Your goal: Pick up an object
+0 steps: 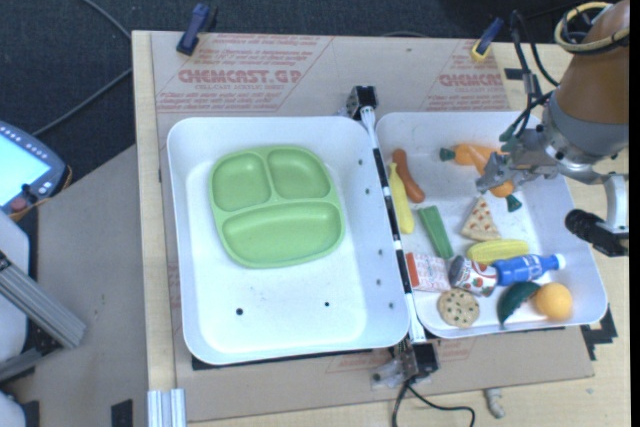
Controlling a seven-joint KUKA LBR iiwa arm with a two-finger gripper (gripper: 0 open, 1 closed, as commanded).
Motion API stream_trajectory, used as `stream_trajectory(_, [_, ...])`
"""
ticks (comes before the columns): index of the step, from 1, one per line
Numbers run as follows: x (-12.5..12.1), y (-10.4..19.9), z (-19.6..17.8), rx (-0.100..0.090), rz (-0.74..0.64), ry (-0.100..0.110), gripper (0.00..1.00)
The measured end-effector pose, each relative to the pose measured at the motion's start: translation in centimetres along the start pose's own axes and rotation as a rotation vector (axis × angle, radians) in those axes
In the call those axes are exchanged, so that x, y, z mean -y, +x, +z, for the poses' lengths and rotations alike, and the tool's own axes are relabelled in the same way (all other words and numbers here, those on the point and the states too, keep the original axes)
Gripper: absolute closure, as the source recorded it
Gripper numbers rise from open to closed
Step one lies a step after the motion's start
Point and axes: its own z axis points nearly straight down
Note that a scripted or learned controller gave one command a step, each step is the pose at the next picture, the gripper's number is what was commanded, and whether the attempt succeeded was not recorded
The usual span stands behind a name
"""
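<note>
The right white bin holds several toy foods. Among them are an orange carrot, a pizza slice, a yellow corn cob, a blue bottle, a cookie, an orange fruit, a green stick, a yellow banana and a red sausage. My gripper hangs low in the bin's upper right part, at the carrot's right end and just above the pizza slice. It hides part of an orange piece beneath it.
The left white bin holds a green divided plate. A black clip sits at the top of the seam between the bins. The grey and orange arm stands over the right bin's far right edge.
</note>
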Motion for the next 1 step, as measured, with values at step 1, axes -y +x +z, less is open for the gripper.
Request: stream_trajectory(1, [-1.95, 7.71, -1.51, 0.0, -0.001, -0.001, 1.0])
